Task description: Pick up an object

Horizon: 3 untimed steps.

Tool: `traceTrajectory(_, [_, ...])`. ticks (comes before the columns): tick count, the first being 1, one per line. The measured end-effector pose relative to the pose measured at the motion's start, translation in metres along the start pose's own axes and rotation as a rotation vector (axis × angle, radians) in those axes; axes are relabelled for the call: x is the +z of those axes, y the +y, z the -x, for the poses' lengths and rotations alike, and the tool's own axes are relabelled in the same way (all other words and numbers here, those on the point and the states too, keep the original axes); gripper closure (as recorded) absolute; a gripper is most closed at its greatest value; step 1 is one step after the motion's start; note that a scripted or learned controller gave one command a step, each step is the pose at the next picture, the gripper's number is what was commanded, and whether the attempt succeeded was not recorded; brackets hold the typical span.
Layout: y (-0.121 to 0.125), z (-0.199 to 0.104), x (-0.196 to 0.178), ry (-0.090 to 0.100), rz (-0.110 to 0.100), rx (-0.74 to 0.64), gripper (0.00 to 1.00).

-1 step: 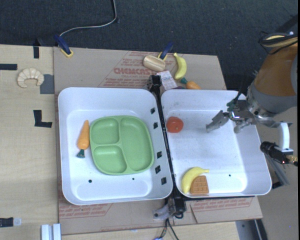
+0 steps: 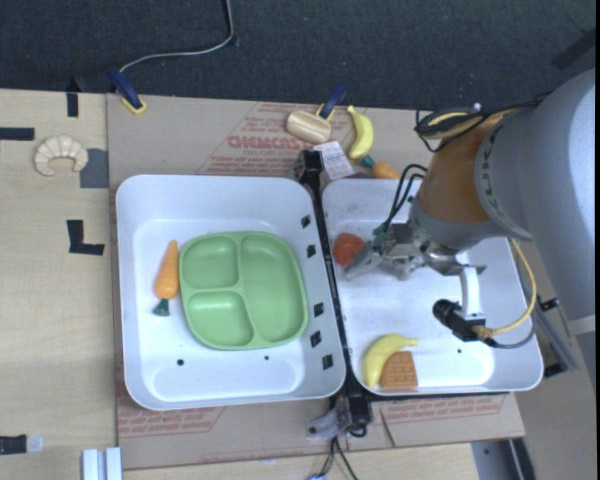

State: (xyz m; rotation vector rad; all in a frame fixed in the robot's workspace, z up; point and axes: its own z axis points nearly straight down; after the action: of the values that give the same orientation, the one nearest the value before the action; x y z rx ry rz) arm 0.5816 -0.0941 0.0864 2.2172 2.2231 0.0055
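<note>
In the left white plastic bin (image 2: 140, 368), an orange toy carrot (image 2: 167, 271) lies just left of a green divided plastic plate (image 2: 244, 289). Right of that plate, in the right white bin (image 2: 510, 373), a small red rounded toy (image 2: 348, 247) lies just beside the gripper (image 2: 372, 259), apparently touching a fingertip; the fingers' spread and hold cannot be told. Nearer the camera lie a yellow toy banana (image 2: 382, 352) and a brown waffle-like piece (image 2: 401, 371).

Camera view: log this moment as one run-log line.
arm: over right bin | gripper: beside red object, grasp unconfirmed | right bin also: banana, waffle piece | left bin: green tray, carrot
</note>
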Motion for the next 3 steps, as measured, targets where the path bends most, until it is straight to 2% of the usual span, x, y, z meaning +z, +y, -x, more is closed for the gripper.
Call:
traceTrajectory(1, [0.0727, 0.0018, 0.0011, -0.003, -0.001, 0.001, 0.00])
traceTrajectory(3, [0.0764, 0.0033, 0.0012, -0.003, -0.003, 0.000, 0.00])
